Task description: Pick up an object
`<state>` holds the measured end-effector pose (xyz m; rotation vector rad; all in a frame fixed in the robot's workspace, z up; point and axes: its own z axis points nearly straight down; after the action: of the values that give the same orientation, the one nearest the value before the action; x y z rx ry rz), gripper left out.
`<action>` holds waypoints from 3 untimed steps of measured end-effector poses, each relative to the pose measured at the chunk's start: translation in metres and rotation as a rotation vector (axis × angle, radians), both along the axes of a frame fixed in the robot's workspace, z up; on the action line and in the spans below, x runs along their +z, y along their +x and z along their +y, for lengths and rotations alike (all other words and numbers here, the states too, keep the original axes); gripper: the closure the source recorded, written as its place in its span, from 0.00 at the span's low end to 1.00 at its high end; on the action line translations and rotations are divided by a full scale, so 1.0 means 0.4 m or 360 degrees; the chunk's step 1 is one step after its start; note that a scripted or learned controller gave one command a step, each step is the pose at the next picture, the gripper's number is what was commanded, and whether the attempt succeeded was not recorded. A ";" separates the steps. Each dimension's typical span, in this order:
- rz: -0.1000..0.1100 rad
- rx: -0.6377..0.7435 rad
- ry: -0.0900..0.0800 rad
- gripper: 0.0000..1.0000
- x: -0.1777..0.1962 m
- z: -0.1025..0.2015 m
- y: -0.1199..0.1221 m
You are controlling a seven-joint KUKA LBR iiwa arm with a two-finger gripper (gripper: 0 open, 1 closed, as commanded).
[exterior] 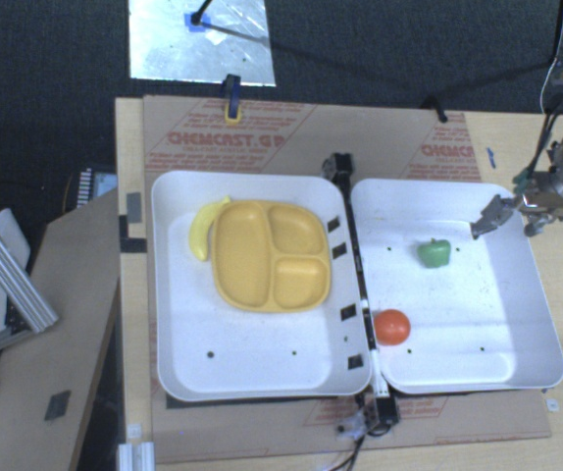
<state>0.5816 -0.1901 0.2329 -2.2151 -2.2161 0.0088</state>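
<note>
The end effector (510, 216) is hovering over the right bin (532, 292), its fingers spread apart and holding nothing. The green pepper (435, 253) is lying nearby to its left; centring over it before descending would be wise. One tomato (391, 328) is sitting in that bin too; the left bin (179, 351) is holding one yellow tray (267, 258) and one banana (201, 232).
</note>
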 end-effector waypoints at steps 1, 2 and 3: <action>-0.0018 0.0005 -0.0004 0.00 0.017 0.001 0.006; -0.0012 0.0000 -0.0003 0.00 -0.117 -0.020 -0.008; -0.0013 0.0000 -0.0003 0.00 -0.229 -0.033 -0.021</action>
<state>0.5733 -0.2033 0.1412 -2.2200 -2.2214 0.0016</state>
